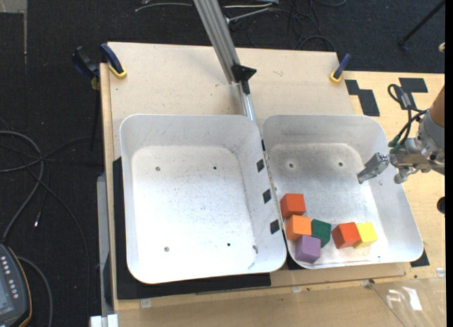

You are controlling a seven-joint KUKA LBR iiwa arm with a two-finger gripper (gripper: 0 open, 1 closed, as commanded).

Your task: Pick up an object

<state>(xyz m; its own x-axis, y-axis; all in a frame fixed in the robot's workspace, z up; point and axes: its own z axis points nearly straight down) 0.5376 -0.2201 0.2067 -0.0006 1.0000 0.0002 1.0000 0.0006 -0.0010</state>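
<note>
On the wooden bench (184, 78), the gripper (382, 168) hangs empty, fingers apart, over the right bin (396, 198); tightly clustered blocks (311, 230) could jam its descent.

Both white bins, left (191, 198) and right (333, 170), look like smooth plastic, their floors dulled by grey speckled scuffs. The surface (212, 81) beneath is pale, matt wood. The coloured blocks (311, 230) near the right bin's front edge appear matt.
</note>
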